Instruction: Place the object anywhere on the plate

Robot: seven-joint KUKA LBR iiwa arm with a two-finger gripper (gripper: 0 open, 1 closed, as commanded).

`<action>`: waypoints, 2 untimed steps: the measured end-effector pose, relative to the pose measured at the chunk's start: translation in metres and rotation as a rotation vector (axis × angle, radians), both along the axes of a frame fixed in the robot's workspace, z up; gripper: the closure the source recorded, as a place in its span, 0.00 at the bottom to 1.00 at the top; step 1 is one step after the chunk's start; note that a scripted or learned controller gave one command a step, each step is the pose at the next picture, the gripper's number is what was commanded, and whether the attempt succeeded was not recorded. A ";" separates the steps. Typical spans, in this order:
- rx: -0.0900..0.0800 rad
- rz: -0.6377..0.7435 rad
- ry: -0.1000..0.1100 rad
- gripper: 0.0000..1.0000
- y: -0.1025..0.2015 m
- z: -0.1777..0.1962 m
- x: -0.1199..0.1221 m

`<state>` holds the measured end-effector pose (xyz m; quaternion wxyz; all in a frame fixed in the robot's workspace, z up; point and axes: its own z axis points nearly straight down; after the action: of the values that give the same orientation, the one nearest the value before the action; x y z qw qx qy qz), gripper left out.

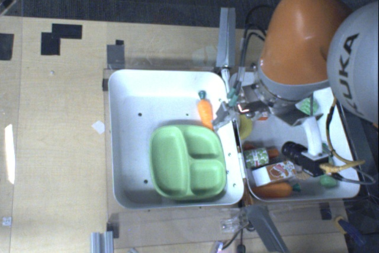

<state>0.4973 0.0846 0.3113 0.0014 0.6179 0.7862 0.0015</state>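
- Green plate point(188, 161) sits in the left bin point(127, 127).
- Carrot point(205, 111) lies just beyond the plate's far right corner.
- Jaws point(228, 111) beside the carrot — open or closed, cannot tell.

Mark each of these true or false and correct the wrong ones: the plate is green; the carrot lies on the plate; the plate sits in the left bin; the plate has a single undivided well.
1. The plate is green. True.
2. The carrot lies on the plate. False: it lies on the floor of the left bin, just beyond the plate's far right corner, beside the pincer.
3. The plate sits in the left bin. True.
4. The plate has a single undivided well. False: ridges split it into three compartments, one large on the left and two smaller on the right.
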 end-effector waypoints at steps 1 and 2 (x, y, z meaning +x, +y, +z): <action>0.000 0.007 -0.004 1.00 0.001 0.011 0.001; 0.000 0.007 -0.004 0.00 0.001 0.011 0.001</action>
<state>0.4986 0.0857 0.3220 0.0030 0.6151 0.7884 0.0028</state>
